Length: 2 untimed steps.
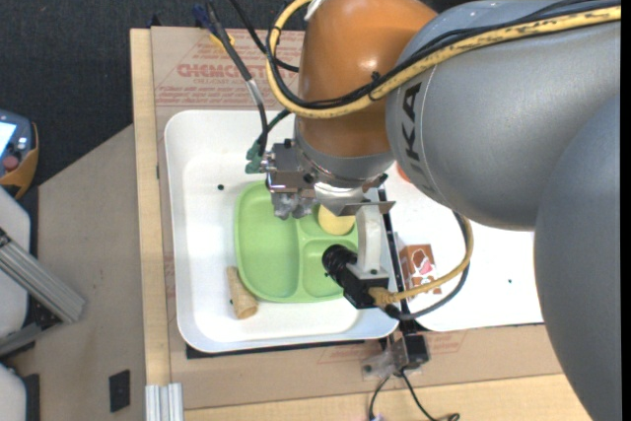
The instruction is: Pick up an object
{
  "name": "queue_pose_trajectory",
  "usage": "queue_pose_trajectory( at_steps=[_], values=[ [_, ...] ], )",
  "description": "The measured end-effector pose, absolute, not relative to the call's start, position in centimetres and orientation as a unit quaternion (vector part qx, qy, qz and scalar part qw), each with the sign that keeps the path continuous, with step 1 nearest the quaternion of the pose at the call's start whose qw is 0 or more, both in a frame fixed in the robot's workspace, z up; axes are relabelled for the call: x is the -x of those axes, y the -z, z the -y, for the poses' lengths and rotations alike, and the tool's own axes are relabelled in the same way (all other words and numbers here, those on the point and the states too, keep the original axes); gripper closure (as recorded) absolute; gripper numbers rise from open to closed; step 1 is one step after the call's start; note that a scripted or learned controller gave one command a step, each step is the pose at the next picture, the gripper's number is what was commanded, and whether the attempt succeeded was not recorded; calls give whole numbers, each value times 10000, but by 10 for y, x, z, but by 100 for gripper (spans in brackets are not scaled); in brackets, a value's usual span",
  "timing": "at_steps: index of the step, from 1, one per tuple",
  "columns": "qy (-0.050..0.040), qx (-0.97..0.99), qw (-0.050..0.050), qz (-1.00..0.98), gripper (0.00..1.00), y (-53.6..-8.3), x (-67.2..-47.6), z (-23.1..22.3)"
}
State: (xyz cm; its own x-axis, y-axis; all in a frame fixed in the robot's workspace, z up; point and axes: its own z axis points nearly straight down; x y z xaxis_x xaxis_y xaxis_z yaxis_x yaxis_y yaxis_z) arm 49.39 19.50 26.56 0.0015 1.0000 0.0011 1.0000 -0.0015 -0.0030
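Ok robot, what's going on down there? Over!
Gripper low over green tray in white bin. Yellow piece right beside it, hold unconfirmed. Tan chunk by tray's corner, not in the way.

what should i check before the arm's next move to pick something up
1. Gripper over a target: ok, it is above the green plastic divided tray in the left white bin.
2. Anything held: cannot tell, the arm hides it.
3. Pale yellow rounded piece beside the gripper: cannot tell, half hidden under the arm.
4. Tan cork-like stub by the tray's near corner: ok, lying in the open.
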Motion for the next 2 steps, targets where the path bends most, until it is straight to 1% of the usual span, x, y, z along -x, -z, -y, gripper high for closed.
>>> queue_pose_trajectory(
  at_steps=[1,2],
  values=[
    [-40,7062,27,7080,100,-194,-477,-225],
    [30,7082,-11,7060,100,-97,-482,-225]
  ],
)
